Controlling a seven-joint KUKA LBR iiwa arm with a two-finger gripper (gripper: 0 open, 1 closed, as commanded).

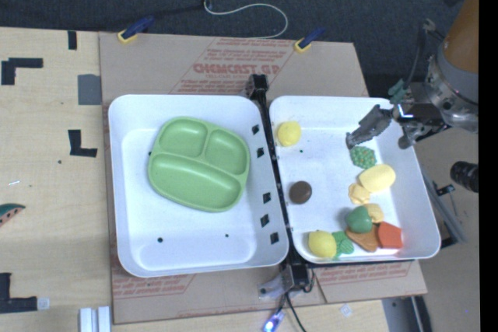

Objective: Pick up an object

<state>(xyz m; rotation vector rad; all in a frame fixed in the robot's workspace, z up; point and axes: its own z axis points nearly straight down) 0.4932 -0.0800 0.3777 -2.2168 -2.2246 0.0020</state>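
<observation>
The right bin (327, 114) holds several toy foods. A yellow ball (289, 133) lies at its upper left and a brown disc (300, 191) sits near the middle. Along the right side lie a green knobbly piece (362, 157), a pale yellow fruit (377, 178), a green pepper (359, 218), a red-orange piece (389, 235) and a yellow lemon (322, 244). My gripper (383, 138) hangs over the bin's upper right, just above the green knobbly piece. It is open, its fingers (362, 128) spread wide with nothing between them.
The left bin (128, 167) bears a green divided plate (199, 162). Both bins rest on a cardboard sheet (226, 66) held by clips. A white cable (233, 10) loops across the dark floor behind. The arm's body fills the right edge.
</observation>
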